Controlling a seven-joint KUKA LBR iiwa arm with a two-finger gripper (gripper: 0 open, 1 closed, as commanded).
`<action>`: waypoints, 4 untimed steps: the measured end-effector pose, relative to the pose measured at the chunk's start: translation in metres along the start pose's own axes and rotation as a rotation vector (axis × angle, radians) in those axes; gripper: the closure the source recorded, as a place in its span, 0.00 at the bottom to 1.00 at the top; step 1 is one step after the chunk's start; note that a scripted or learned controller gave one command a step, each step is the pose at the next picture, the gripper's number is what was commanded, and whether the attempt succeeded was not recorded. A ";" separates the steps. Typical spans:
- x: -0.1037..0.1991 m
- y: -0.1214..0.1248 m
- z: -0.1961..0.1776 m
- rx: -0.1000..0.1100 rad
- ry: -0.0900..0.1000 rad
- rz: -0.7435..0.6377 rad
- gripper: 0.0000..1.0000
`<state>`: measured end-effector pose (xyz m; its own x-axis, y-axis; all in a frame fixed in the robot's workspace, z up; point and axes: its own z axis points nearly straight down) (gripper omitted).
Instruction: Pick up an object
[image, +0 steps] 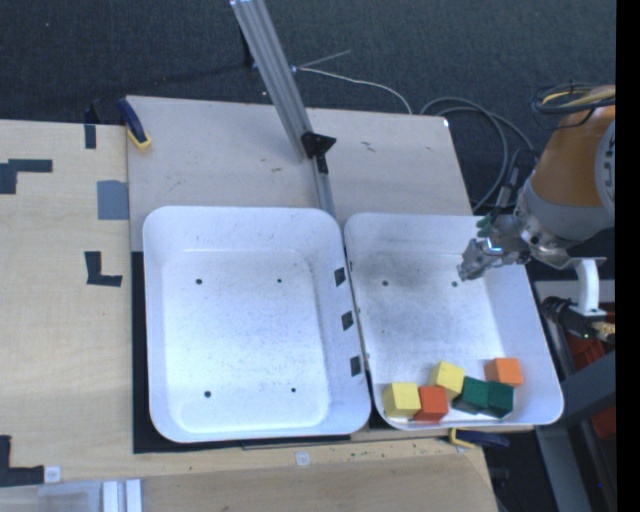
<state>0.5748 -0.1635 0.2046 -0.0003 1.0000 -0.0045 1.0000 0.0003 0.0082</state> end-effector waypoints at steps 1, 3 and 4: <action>0.031 0.016 -0.007 0.008 0.005 -0.004 1.00; 0.043 -0.075 0.099 0.020 0.008 -0.001 1.00; 0.001 -0.036 0.042 0.003 0.001 0.000 1.00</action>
<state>0.5394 -0.1630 0.1622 -0.0002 1.0000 -0.0038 1.0000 0.0002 0.0053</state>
